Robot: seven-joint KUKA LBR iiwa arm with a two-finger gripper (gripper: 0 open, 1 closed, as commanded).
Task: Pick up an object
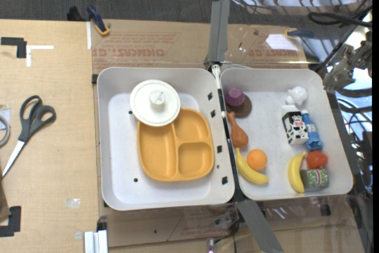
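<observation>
The right bin (269, 89) holds several small items. A purple-topped brown piece (237, 101) lies at its far left, with a brown drumstick (237, 131) just below it. An orange (256, 159) rests against a banana (251, 172) near the front left. A second banana (295, 174) stands by a small can (314, 179) and a red tomato (317, 159) at the front right. A black-and-white carton (294, 127) lies beside a blue packet (312, 134). A white lump (296, 95) sits behind them.
The left bin (112, 145) holds a yellow divided tray (176, 151), and a round white lid (155, 102) overlaps the tray's far corner. Scissors (29, 121) lie on the bench at the left. Cables and metal parts (346, 65) crowd the far right.
</observation>
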